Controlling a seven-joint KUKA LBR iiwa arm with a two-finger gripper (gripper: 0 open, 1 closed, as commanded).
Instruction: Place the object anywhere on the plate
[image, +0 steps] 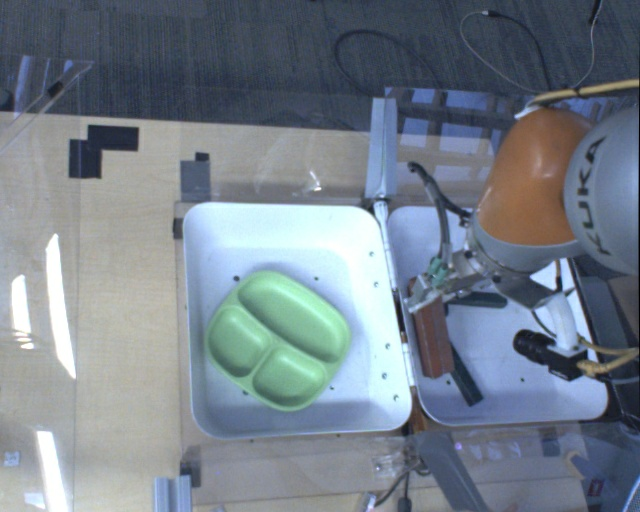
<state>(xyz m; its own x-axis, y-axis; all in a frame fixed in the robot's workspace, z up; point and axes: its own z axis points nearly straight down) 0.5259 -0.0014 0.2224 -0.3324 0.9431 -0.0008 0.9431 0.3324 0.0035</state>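
Green plate (278, 340) sits bare in the left bin (215, 240), lower centre of the frame. The brown block (433, 340) lies at the right bin's (590, 400) left wall, below the pincer (440, 285); its grip I cannot tell. Nothing delivered yet.

Left bin (200, 400): holds the plate (279, 339).
Right bin (560, 400): holds the object (433, 341) at its left wall.

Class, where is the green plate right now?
The green plate lies in the left bin, toward its lower-left, across the divider from the gripper.
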